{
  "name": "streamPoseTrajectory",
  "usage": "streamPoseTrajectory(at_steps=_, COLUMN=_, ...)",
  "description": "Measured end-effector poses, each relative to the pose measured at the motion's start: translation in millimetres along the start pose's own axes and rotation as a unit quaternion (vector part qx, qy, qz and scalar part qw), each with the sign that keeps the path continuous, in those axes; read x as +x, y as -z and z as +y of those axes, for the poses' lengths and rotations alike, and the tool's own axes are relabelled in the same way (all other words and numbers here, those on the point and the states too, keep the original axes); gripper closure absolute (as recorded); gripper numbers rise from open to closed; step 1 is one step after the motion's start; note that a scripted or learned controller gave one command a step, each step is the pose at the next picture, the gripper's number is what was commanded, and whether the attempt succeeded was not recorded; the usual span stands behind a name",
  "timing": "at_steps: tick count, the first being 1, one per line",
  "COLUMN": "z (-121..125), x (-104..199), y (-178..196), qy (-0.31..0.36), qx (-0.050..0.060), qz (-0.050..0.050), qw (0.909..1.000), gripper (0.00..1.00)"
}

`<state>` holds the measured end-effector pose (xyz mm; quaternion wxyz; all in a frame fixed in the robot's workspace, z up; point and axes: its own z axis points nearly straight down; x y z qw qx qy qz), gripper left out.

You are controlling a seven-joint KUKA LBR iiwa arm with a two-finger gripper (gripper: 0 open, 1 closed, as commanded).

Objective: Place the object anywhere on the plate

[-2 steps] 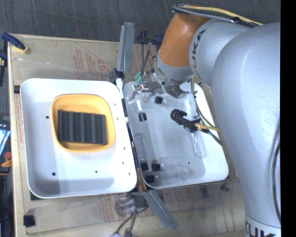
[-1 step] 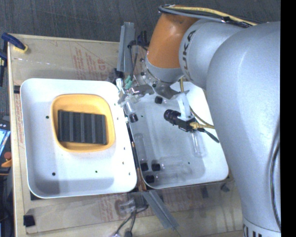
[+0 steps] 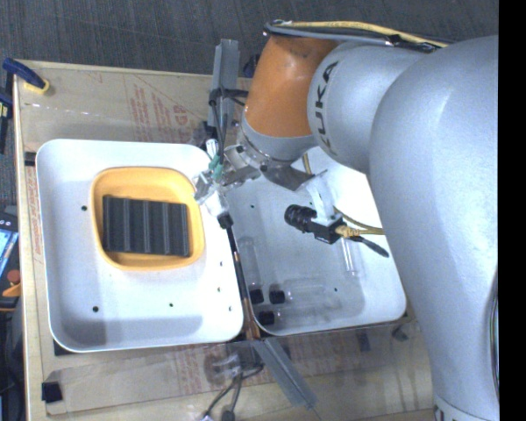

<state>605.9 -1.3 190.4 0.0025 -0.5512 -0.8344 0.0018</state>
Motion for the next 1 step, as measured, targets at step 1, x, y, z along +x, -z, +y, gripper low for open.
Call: streamPoseTrajectory(at_steps=1, z=-0.1, x=-0.3, y=0.1, qy=0.000, qx=0.000, qz=0.000, qw=1.0000, gripper=0.00)
